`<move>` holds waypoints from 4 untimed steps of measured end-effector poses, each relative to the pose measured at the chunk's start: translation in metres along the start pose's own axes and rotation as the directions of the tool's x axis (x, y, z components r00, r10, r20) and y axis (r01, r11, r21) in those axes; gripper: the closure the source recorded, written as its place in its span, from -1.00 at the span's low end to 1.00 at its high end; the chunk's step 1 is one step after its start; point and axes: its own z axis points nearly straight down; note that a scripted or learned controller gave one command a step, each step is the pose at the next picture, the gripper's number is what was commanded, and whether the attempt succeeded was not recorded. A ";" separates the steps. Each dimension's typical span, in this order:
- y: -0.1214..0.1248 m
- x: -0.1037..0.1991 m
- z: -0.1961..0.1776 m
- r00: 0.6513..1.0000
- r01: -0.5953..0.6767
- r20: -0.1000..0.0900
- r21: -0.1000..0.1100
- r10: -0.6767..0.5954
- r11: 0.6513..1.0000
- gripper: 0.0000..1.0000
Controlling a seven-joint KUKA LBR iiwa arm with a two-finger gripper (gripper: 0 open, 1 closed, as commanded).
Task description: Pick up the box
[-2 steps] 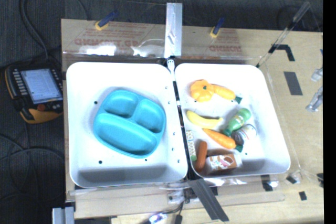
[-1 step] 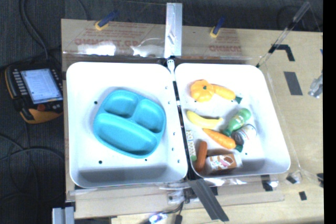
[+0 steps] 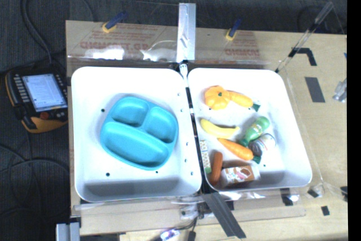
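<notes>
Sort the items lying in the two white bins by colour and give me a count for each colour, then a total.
Blue: 1, the divided plate in the left bin
Yellow: 2, the squash and the banana
Orange: 1, the carrot
Green: 1, the bottle
Brown: 2, the sausage and the box
Silver: 1, the can
Total: 8

overhead slanted view, both bins (image 3: 79, 121)

turquoise tray (image 3: 139, 132), yellow banana (image 3: 217, 127), orange carrot (image 3: 236, 149), white bins (image 3: 84, 121)
</notes>
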 end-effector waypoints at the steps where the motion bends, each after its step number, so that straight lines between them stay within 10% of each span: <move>1: 0.001 -0.002 -0.008 1.000 0.002 0.000 0.000 -0.002 1.000 1.00; 4: 0.006 -0.010 -0.033 1.000 0.008 0.002 -0.002 -0.008 1.000 1.00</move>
